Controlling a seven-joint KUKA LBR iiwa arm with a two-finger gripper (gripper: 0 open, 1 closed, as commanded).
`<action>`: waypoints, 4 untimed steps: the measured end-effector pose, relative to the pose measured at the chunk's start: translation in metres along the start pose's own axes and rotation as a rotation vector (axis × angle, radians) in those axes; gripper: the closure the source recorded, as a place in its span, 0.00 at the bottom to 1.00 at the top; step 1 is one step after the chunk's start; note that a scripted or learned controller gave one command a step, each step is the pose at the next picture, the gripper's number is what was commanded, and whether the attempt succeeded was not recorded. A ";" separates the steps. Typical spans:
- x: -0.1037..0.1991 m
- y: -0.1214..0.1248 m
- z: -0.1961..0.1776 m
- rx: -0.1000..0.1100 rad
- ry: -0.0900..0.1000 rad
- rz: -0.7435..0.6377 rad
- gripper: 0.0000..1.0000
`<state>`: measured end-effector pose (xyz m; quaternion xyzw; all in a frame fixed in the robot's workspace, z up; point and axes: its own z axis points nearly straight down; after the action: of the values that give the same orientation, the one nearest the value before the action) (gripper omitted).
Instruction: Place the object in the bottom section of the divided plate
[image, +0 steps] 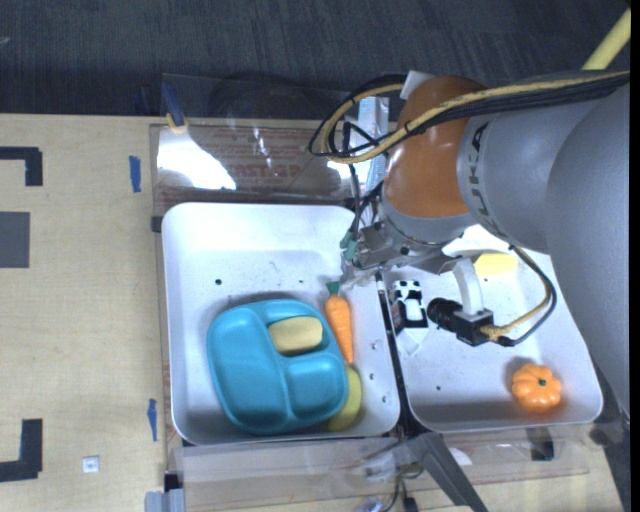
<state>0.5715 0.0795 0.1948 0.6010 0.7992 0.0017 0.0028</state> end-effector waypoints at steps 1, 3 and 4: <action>0.059 0.074 -0.026 0.004 0.003 0.099 1.00; 0.097 0.129 -0.165 -0.001 0.002 0.472 1.00; 0.022 0.106 -0.119 0.013 -0.002 0.830 1.00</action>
<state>0.6661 0.1299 0.3147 0.8722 0.4892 -0.0032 -0.0010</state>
